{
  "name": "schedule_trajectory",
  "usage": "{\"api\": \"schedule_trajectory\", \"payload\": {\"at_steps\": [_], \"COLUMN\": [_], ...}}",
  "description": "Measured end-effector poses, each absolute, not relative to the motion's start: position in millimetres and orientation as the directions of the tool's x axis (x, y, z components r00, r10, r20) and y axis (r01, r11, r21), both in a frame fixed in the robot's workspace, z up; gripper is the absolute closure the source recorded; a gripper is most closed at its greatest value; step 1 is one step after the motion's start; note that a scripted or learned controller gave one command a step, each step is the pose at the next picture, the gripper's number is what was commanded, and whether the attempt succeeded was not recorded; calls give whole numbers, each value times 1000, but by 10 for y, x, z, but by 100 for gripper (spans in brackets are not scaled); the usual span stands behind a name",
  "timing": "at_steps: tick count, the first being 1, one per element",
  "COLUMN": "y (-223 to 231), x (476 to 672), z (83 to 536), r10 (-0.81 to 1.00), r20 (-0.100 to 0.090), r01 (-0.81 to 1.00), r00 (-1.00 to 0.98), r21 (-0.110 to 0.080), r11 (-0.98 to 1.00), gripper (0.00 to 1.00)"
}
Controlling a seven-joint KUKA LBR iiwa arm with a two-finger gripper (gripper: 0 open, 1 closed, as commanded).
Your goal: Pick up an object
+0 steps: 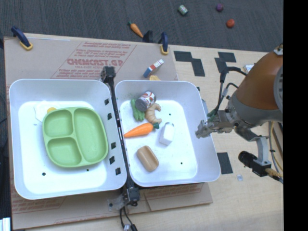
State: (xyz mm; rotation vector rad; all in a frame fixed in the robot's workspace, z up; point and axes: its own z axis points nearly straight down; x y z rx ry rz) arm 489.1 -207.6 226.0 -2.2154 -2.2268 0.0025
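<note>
In the left bin [19, 143] lies a green divided plate [74, 136]. The right bin [192, 167], at frame centre, holds a toy carrot [138, 130], with a brown bread roll [147, 158] below it, a white block [166, 134] to its right, and a grey-red can [146, 100] above. At the bin's right rim hangs the tool [202, 129]; its state I cannot tell

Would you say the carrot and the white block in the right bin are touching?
Apart. The camera view shows a strip of white bin floor between the carrot and the white block.
</note>
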Motion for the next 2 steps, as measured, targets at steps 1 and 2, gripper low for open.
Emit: {"api": "schedule_trajectory", "payload": {"at_steps": [1, 2], "y": [-2107, -1801], "x": [6094, 6565], "z": [2445, 1845], "r10": [1000, 1000], "r20": [-1, -1], "r01": [1000, 1000], "r00": [-5, -6], "r21": [1, 0], "r11": [5, 6], "gripper": [100, 100]}}
